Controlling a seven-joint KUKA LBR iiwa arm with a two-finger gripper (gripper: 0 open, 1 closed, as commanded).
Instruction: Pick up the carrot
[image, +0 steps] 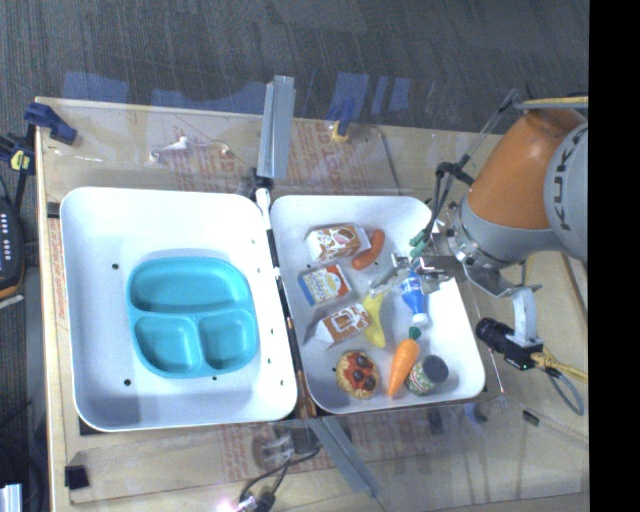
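In the camera view, a small orange carrot (402, 364) with a green top is lying near the front edge of the right bin (470, 345), between a round pastry (358, 373) and a dark jar (427, 375), nearly touching both. It is looking like smooth, rigid, light toy plastic, probably slippery; its thicker upper half seems the best place to grip, across its width. The gripper (418, 266) is hovering over the bin's middle, above a blue bottle (413, 298); how it is set cannot be told. A teal tray (190, 312) is sitting in the left bin (90, 230).
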